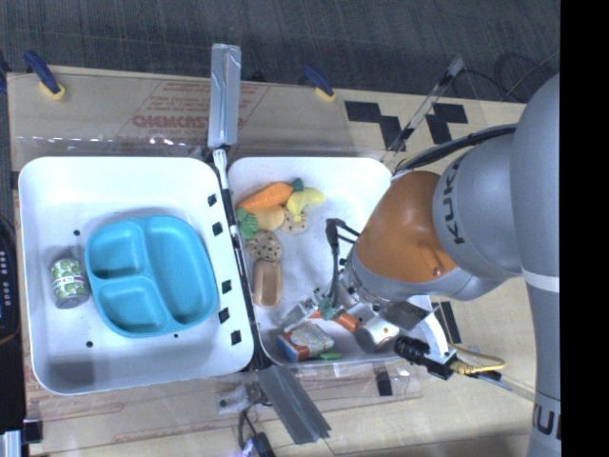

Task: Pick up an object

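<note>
Poised low in the right bin (376, 174), gripper (328, 309) down among the clutter at the near wall; whether spread or pressed together, cannot tell, being half hidden under the orange wrist.

Nearest candidate: a flat packet (306, 338), red, white and blue, just below and left of the gripper, lying against the near wall. Probably crinkly and thin, so best pinched across its short side, coming straight down, keeping clear of the wall. Beside it, right under the tool, a small orange piece (345, 321), hard to make out.

Further left of the gripper: a tan oblong block (267, 283), smooth and rounded. Beyond that, a speckled cookie (266, 248). Further still: a glossy plastic carrot (265, 196) and a yellow lemon (304, 199), both curved and likely to slip.

Well off to the left, in the other bin (43, 350): a blue divided tray (152, 274) and a small green can (68, 281).
</note>
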Action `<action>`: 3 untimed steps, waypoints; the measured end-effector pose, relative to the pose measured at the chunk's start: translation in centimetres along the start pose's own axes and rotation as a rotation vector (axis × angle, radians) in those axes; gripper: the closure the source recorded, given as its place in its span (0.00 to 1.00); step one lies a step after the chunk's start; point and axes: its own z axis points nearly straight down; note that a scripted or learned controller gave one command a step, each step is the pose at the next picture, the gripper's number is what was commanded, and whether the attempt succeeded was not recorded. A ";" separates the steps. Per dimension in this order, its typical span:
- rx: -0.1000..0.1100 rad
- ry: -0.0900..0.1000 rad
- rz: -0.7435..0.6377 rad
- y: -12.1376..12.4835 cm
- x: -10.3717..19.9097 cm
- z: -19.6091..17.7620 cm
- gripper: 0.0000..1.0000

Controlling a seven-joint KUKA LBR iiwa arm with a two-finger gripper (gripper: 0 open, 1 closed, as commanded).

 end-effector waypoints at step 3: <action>-0.002 -0.003 0.225 3.7 -7.8 -0.1 1.00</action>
